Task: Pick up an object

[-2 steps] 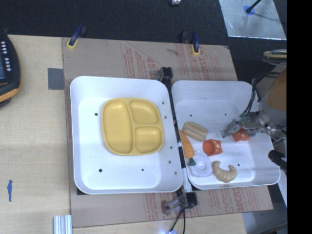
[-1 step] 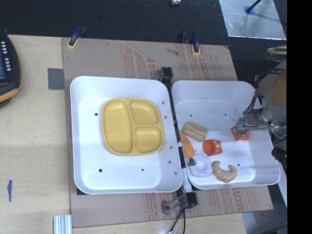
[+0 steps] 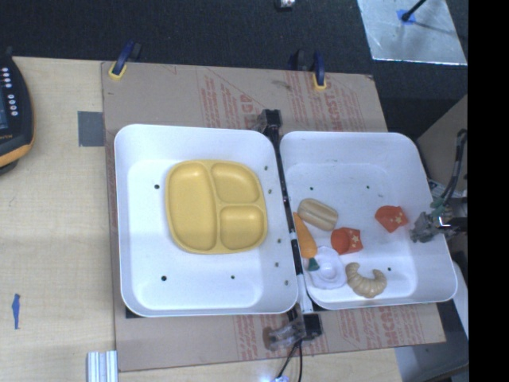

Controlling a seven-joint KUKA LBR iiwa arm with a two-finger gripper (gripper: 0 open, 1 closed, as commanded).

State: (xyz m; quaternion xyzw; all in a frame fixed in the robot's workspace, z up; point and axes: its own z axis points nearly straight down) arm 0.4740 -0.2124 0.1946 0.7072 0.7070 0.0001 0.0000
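The gripper [image 3: 423, 228] appeared as a small dark-grey mechanism at the right edge of the right bin [image 3: 425, 177], roughly midway along that edge and lying over the bin's rim. Its tip pointed leftward, toward the bin's interior, and nothing was visible between its fingers; their spacing was too small and dark to be resolved. Thin dark cables [image 3: 456, 169] rose from the mechanism toward the upper right, curving along the view's right side. A pale metallic part sat just to the right of the dark tip. The rest of the arm lay beyond the right margin, so wrist and link poses could not be determined.
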